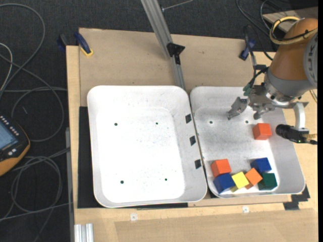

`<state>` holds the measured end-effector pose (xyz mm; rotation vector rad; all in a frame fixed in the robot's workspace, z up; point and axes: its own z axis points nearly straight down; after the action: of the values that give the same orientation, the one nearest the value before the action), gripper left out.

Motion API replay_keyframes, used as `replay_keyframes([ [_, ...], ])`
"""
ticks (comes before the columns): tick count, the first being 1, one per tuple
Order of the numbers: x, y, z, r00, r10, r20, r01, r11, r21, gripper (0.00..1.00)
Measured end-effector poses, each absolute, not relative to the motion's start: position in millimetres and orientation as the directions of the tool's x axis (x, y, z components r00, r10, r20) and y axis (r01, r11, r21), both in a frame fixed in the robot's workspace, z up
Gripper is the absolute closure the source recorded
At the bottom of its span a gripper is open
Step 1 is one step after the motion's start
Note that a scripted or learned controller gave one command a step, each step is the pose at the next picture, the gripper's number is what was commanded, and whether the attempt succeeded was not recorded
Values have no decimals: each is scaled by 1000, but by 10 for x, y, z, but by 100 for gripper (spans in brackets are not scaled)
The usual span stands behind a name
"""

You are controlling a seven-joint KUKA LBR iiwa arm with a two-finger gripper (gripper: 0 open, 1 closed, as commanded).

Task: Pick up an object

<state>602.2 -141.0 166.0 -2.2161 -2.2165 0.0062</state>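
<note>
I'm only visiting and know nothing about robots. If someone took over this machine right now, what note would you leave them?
Two-finger gripper: open, holding nothing, poised over the upper part of the right white bin.
Lone orange cube: lies apart, just below and right of the gripper.
Cluster at that bin's lower edge: orange cube, two blue cubes, yellow cube, small orange block, green block.
Done: nothing picked.
Left: grasp and lift one; the lone cube looks easiest.

No readable text, no labels, no brands, no numbers, no signs
</note>
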Motion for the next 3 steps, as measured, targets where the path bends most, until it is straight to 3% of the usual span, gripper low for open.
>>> replay_keyframes([
  [1,6023,-1497,1175,1,1000,2,1000,-1,-6,0],
  [2,6020,-1491,984,0,1000,1,1000,0,-5,0],
  [3,6036,-1490,1112,0,1000,2,1000,0,1,100],
])
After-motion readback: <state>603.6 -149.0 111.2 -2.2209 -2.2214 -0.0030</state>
